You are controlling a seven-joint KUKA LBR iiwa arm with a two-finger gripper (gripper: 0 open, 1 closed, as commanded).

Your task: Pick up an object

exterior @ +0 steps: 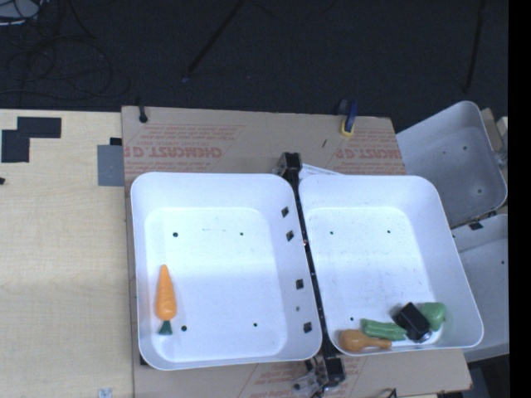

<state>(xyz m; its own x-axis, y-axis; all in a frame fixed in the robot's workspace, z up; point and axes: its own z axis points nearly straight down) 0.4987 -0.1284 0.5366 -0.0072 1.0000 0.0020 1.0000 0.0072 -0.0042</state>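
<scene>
- The toy carrot (165,293) lies alone in the left bin (207,182), close to that bin's left wall and toward its near edge. It runs lengthwise along the wall, orange body uppermost in the view and dark green stub at the lower end.
- Four more candidates sit clustered in the near right corner of the right bin (373,184), well apart from the carrot.
- Within that cluster, a tan-orange pear-shaped piece (362,341) lies against the near wall.
- A long green piece (383,330) lies just above and to the right of it, touching or almost touching it.
- A black block (412,321) sits tilted at the right end of the long green piece and overlaps a rounded green piece (433,313) next to the bin's right wall.
- We cannot tell from this view whether the gripper is open, closed or gripping anything, nor how it stands relative to any of the objects.
- None of the five objects is lifted; each rests on its bin floor.
- The two bins stand side by side, rims touching along a dark centre seam with small black clips (299,284) along it.
- Both bins rest on a cardboard sheet (216,143) with reddish print, which lies on the pale wooden bench (58,264).
- A blue and yellow clamp (348,117) grips the sheet's far edge.
- A pale grey panel (460,152) lies tilted to the right of the right bin.
</scene>
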